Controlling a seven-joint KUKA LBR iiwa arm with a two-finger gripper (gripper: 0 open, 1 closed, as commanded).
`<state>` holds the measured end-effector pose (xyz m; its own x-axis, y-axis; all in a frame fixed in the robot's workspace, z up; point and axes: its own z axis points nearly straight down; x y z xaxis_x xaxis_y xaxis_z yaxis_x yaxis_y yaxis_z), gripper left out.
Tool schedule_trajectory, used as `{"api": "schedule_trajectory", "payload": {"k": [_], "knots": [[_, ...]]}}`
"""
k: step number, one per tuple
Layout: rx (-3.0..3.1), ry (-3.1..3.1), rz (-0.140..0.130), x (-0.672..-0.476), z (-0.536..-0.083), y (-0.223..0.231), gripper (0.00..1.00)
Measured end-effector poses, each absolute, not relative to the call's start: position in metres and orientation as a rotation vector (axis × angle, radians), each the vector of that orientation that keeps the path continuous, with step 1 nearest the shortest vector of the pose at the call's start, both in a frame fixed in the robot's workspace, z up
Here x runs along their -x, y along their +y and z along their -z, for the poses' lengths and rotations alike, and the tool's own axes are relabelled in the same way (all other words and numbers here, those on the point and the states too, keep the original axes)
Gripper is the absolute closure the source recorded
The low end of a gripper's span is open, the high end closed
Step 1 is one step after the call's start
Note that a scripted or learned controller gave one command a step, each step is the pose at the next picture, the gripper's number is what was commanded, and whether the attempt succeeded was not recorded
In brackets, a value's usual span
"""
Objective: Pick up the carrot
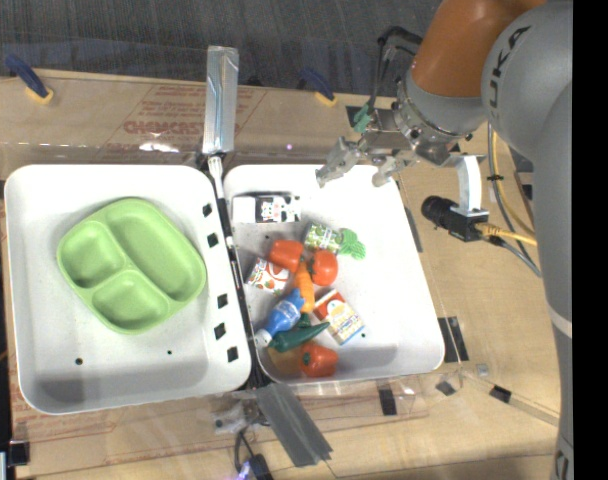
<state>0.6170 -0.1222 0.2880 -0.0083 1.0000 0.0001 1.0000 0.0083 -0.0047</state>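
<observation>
Roughly upright in view — carrot (pixel 304 286), long axis near-vertical — amid clutter

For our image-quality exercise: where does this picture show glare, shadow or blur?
Camera view: glare streaks the upright shiny metal strip and the clear plastic sheet behind the bins; soft shadow pools along the left shallow white bin's near wall; the pincer looks slightly blurred, while the small orange carrot stays fairly sharp.

Bright, even light from above; soft shadows pool in the white bins' (pixel 44 268) lower corners. Mild glare marks the plastic sheet (pixel 144 118) at upper left.
</observation>
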Motion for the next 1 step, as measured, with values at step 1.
{"api": "schedule_trajectory", "payload": {"k": [1], "knots": [[2.539,-1.848,-0.004,-0.5669,-0.3327,-0.1245,0.00]]}}
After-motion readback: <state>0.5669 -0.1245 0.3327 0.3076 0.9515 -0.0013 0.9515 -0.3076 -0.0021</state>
